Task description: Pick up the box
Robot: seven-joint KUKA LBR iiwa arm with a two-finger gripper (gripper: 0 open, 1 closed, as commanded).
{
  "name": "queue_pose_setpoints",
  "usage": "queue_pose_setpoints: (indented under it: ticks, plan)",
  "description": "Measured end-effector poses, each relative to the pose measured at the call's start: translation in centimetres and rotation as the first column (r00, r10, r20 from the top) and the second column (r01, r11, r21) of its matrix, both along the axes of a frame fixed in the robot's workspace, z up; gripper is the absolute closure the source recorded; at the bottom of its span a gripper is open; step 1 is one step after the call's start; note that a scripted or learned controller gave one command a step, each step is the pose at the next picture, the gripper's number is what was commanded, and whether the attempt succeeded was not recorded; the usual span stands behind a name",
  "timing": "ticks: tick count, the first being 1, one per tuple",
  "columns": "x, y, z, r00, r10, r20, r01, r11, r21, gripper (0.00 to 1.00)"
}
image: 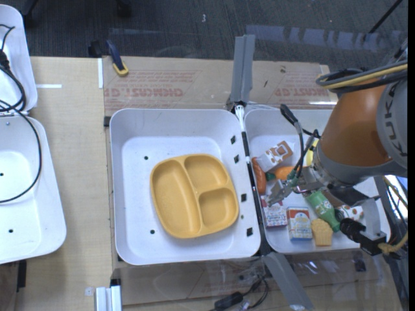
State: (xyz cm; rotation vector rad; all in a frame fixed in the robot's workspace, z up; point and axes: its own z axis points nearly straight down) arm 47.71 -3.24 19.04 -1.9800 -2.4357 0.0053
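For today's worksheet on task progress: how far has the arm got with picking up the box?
Done: the arm has reached into the right bin, with its end effector low among the items there. In hand: nothing visibly gripped. Left: the box lies flat on the bin floor near the front, beside the end effector, still to be grasped and lifted.

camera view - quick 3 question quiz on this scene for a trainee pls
1. True or false: the yellow divided plate lies in the left bin.
2. Which bin is the gripper over? A) left bin B) right bin C) neither
3. Fill in: the small red and white box lies next to a ____ green bottle.

Key
1. True. The plate has three compartments and sits alone in that bin.
2. B. The arm reaches in from the right, and the gripper sits low among the clutter.
3. Lying down; the bottle is on its side, between the box and the arm.
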Motion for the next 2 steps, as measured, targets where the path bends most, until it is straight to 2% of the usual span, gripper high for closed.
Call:
queue_pose_setpoints:
  ticks: [1, 2]
  plan:
    - [2.9, 3.0, 13.2, 0.992, 0.123, 0.003, -0.123, 0.992, -0.002, 0.00]
    - [0.6, -3.1, 1.2, 0.997, 0.080, 0.001, -0.080, 0.997, 0.000, 0.00]
